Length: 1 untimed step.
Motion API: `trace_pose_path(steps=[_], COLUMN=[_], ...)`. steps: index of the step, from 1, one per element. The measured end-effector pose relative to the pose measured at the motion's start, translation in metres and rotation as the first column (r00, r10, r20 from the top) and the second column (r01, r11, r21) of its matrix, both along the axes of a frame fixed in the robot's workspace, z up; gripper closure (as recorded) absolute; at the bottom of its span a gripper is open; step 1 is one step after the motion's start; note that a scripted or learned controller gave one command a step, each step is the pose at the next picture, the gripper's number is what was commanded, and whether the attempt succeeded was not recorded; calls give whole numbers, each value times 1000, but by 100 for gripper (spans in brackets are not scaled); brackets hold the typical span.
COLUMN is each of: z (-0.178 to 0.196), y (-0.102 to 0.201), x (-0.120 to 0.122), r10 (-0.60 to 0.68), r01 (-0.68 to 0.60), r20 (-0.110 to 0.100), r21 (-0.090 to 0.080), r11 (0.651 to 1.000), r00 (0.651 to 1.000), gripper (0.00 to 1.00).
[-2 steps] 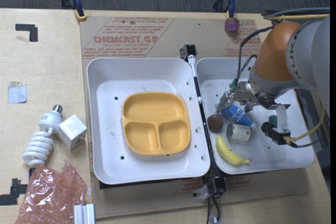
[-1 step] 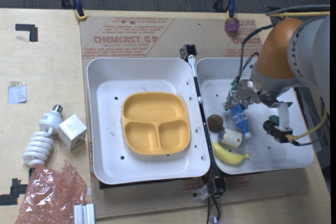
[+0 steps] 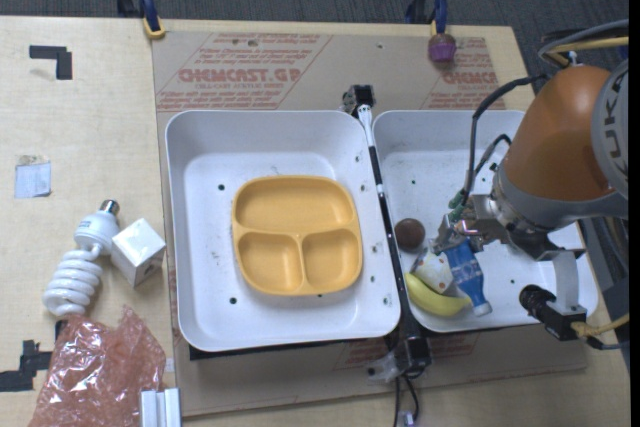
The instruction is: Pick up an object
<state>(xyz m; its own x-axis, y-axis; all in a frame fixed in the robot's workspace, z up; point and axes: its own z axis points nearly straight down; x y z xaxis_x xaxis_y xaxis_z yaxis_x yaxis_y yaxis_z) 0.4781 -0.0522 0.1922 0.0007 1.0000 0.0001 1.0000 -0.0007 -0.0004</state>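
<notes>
- Gripper (image 3: 462, 233) low in right bin (image 3: 425, 140), over blue bottle (image 3: 467, 277); finger state: can't tell.
- Banana (image 3: 436, 299) + brown ball (image 3: 409, 233) just beside bottle.
- Yellow tray (image 3: 297, 235) in left bin (image 3: 200, 215).

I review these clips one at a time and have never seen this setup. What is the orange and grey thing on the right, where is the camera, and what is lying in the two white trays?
The camera is fixed above the bench, looking down at a slant. The orange and grey shape is a robot arm reaching in from the right; its gripper hangs low over the right bin. That bin holds a banana, a blue bottle and a small brown ball. The left bin holds a yellow divided plate. Off to the left lie a spiral light bulb and a white cube. Whether it grips anything is unclear.
</notes>
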Motion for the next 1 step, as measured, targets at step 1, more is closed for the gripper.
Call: trace_pose_path(steps=[1], z=[0], y=[-6], x=[11], r10=[-1], r01=[1], r20=[1], r21=[-1], r11=[1000], r00=[1000], gripper=[100])
